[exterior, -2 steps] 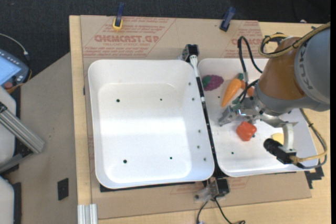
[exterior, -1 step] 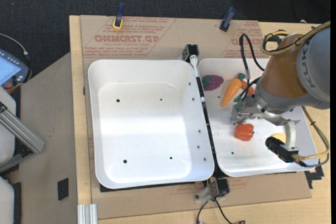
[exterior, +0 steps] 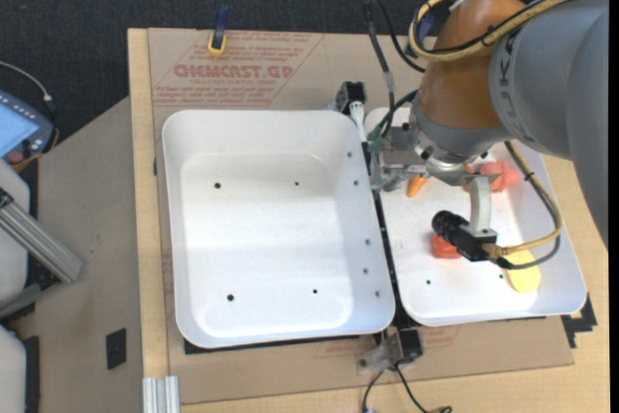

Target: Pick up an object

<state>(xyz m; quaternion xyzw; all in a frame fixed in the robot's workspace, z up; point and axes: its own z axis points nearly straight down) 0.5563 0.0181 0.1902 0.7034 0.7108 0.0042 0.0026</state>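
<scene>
A small orange tapered piece (exterior: 417,188) lies in the right shallow white plastic bin (exterior: 484,303), near its far left part and close to the wall shared with the neighbouring bin. The gripper (exterior: 404,171) hangs directly over that spot, just beside the orange piece, and the view does not show the piece held. The bulk of the wrist hides the tool's working end, so I cannot tell how wide or narrow it stands.

Three more things share the same bin. A salmon-pink soft-looking lump (exterior: 496,177) lies to the right of the orange piece, partly hidden by the arm. A flat orange-red block (exterior: 444,248) sits nearer the middle of the floor. A pale yellow rounded piece (exterior: 523,279) rests toward the near right corner, well apart from the gripper.

The left shallow white plastic bin (exterior: 184,208) touches the right one along its side. Both stand on a brown cardboard sheet with red lettering (exterior: 232,70), and a small yellow-and-blue clip (exterior: 220,36) sits at its far edge.
</scene>
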